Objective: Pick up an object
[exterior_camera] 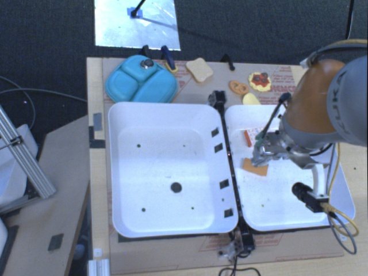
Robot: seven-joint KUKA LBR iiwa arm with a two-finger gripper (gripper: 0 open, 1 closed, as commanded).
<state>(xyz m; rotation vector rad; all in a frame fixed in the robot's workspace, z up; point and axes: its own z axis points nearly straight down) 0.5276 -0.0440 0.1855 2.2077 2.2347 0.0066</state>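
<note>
Camera view, claw [260, 157] over orange piece [254, 167], right bin [276, 220]

Wedge [255, 167] lies in right bin [287, 217] (stick [248, 138] behind).

Grey arm w/ orange band reaching from right, end effector [261, 154] lowered
</note>
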